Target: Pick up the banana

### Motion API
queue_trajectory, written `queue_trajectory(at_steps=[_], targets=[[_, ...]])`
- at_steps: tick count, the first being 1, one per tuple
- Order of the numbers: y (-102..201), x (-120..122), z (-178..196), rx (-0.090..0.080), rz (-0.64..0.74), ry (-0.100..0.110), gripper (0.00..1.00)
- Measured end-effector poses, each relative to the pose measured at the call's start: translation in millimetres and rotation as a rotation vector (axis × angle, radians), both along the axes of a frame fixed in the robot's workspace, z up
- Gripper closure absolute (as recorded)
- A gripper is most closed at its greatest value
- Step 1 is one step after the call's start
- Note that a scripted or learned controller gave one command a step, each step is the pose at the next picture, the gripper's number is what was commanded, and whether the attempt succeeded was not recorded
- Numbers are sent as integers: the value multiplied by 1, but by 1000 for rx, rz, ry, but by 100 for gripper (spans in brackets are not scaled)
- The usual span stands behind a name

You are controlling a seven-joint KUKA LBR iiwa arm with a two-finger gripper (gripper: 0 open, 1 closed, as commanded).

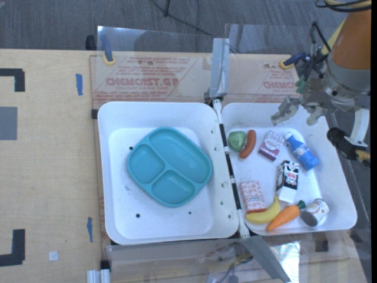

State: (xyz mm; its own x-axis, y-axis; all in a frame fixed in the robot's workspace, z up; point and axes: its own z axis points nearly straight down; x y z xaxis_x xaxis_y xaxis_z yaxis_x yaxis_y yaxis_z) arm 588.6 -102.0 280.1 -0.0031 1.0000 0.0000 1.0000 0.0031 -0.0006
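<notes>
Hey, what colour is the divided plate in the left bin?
The divided plate is turquoise blue all over, with no pattern. It shows plainly in the camera view.

Bright, even light; soft shadows; mild glare on clear panels; sharp focus

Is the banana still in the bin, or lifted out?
In the bin. The banana lies flat in the right bin, beside the carrot; the gripper is well away.

Pale wooden bench (47, 175) bears two white bins (112, 175) side by side
</notes>
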Motion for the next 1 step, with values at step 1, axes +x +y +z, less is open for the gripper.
queue_trajectory(at_steps=[1], targets=[[32, -56, -46, 1, 369, 0, 0]])
